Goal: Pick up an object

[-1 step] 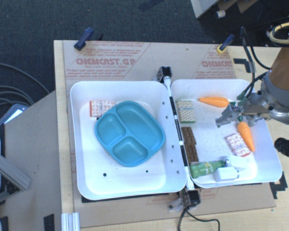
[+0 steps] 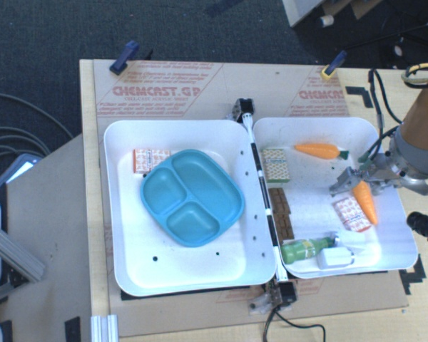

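My gripper (image 2: 358, 177) hangs over the right side of the right bin (image 2: 396, 262), at the end of the grey arm that comes in from the right. Directly under it lies an orange carrot (image 2: 366, 203), slanted, with its upper end reaching up to the gripper. I cannot tell if the carrot is gripped or merely lying on the bin floor. A red and white packet (image 2: 350, 215) lies against the carrot's left side. A second carrot (image 2: 317, 150) with a green tip rests near the bin's back.
The right bin also holds a green-patterned box (image 2: 274, 164), a brown bar (image 2: 280, 213) along the left wall, a green bottle (image 2: 306, 249) and a white object (image 2: 335, 258). In the left bin (image 2: 128, 262) sit a blue divided plate (image 2: 191, 196) and a small red and white box (image 2: 149, 159).
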Robot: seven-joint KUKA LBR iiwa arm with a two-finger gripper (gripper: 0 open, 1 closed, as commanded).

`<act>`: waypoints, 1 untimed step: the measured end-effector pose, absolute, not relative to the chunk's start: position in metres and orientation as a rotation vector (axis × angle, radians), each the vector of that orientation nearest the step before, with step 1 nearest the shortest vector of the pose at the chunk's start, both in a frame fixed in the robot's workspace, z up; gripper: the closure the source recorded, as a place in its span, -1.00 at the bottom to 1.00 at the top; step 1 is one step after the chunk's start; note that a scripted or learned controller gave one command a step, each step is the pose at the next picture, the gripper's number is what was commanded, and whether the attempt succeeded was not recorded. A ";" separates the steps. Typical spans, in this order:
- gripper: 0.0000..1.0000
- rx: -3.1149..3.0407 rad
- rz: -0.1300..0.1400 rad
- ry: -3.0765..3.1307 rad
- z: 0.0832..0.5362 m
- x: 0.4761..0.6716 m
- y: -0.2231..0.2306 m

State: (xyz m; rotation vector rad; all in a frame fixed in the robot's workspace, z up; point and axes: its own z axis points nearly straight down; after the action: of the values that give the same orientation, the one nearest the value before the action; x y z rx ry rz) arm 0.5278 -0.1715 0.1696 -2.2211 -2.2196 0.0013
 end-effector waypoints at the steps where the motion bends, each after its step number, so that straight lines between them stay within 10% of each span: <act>1: -1.00 -2.223 -0.001 -2.222 0.201 0.564 -0.210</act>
State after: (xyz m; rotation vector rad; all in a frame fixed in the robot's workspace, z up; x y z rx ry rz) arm 0.5638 -0.2103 0.2008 -2.2235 -2.2222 -0.0006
